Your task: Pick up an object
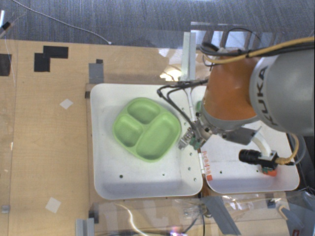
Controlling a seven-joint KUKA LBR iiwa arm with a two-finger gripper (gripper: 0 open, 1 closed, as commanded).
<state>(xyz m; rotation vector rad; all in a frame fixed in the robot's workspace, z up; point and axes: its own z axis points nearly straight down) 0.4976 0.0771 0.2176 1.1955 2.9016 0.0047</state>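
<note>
Reaching in from the right of the camera view, the grey arm (pixel 283 90) lay across the right bin (pixel 246 181) and hid most of that bin's floor, its orange band (pixel 229 95) sitting over the bin's upper left part. The gripper (pixel 192 140) was low at the seam where the two bins meet, about halfway down their shared walls, and pointed toward the left bin (pixel 142 183). Whether it was open or closed could not be told, since the wrist and a bundle of black cables (pixel 172 96) crowded the tip, and whether it had hold of anything could not be told either. The green plate (pixel 146 129) lay flat in the left bin, in its upper middle, turned at a slant to the bin's walls. It had three compartments: two smaller ones toward the upper left and one larger one along the lower right. Its right rim was just beside the gripper, but whether the two touched could not be made out. Both bins stood on a pale wooden bench (pixel 44 132), which carried black patches (pixel 49 57) near its upper left corner, well apart from the bins.
</note>
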